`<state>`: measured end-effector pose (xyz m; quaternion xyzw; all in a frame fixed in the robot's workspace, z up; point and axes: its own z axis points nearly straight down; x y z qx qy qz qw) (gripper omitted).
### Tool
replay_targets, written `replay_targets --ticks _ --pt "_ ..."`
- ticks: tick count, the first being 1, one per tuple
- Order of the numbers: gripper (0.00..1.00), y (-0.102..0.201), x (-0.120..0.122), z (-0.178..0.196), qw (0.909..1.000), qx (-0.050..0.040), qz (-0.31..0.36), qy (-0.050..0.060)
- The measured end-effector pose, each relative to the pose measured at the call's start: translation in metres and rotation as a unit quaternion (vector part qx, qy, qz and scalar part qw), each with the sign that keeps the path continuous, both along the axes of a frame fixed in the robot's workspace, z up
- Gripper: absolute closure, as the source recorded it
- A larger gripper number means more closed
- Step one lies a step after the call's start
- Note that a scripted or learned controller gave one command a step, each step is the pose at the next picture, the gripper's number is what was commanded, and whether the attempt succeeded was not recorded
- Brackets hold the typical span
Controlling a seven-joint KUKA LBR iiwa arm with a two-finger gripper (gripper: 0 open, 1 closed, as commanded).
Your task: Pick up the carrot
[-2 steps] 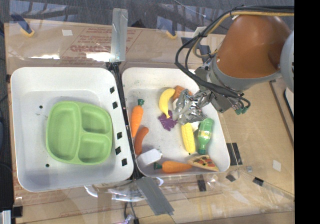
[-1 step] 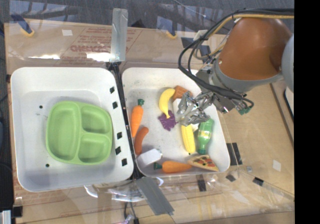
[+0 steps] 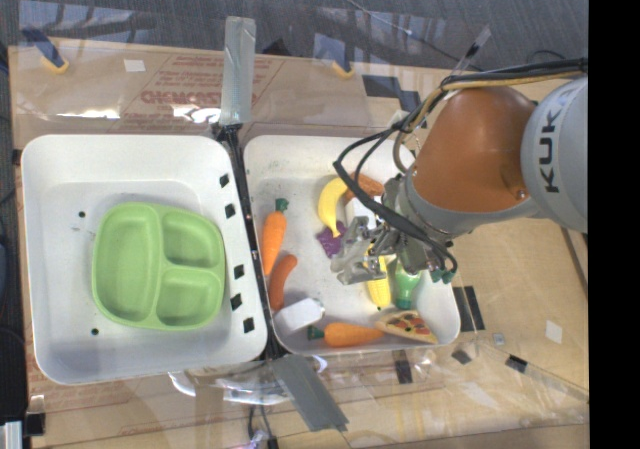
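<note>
From the camera view, the gripper (image 3: 358, 259) hangs low in the right bin (image 3: 300, 152), over the purple thing (image 3: 330, 237) and the yellow banana (image 3: 332, 199); whether it's clamped or released I honestly can't tell, too much cable and metal in the way. Carrots: one with a green top (image 3: 273, 237) lies well off to its left by the divider, a stubbier orange piece (image 3: 281, 275) just below that, and another carrot (image 3: 350, 334) sits below the pincer along the bin's near wall, next to the pizza slice (image 3: 408, 324). A green bottle (image 3: 407, 287) stands right beside it. The green divided plate (image 3: 158, 265) sits far left in the other bin. So I'd say nothing is picked yet; the grab and the lift are both left.
</note>
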<state>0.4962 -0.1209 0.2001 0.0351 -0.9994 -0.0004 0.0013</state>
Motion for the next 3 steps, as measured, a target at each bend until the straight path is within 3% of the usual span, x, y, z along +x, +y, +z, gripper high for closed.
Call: replay_targets --ticks 1,2,3 --pt "1.0 0.024 0.002 0.118 0.9999 -0.0019 -0.015 -0.008" --pt "1.0 -0.017 0.014 0.103 0.9999 -0.0012 0.01 -0.003" --pt "1.0 -0.011 0.032 0.087 0.9999 -0.0003 0.016 -0.001"
